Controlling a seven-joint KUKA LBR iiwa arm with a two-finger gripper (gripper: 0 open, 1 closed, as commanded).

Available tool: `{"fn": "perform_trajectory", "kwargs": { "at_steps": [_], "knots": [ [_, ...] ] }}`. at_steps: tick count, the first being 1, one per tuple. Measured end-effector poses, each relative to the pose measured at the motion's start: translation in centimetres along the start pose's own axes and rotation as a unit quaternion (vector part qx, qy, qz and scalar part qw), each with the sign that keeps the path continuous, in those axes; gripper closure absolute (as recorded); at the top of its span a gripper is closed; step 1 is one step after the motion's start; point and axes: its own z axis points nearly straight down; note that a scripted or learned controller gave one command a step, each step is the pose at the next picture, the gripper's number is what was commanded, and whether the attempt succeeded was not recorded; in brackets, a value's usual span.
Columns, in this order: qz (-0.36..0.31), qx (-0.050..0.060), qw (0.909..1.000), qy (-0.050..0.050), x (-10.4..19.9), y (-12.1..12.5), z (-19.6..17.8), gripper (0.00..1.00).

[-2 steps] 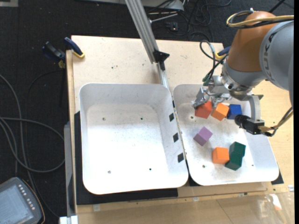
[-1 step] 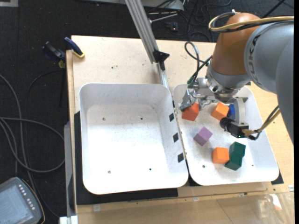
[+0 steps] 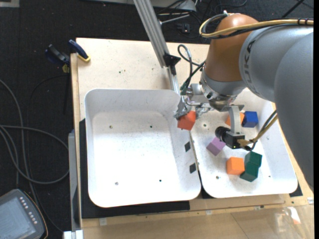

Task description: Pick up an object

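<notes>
Orange-red block (image 3: 186,120) sat pinched between the fingers of the claw (image 3: 185,114), raised over the seam where the two white bins met. It looked roughly cubic, with no clear long axis, and hung tilted with one corner pointing down. To the claw's left lay the left bin (image 3: 129,148). To the claw's right and lower in the picture, in the right bin (image 3: 279,183), lay a purple block (image 3: 216,146), an orange cube (image 3: 235,165) touching a dark green block (image 3: 251,166), and farther right a blue cube (image 3: 250,118). Above the claw rose the grey arm (image 3: 269,54) with its orange band (image 3: 224,49).
</notes>
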Motion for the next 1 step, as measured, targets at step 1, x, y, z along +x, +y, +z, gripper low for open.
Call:
{"fn": "perform_trajectory", "kwargs": {
  "at_steps": [1],
  "knots": [
    [0.0, 0.0, 1.0, 0.0, 5.54, -0.11, 0.06, 1.0]
  ]
}}
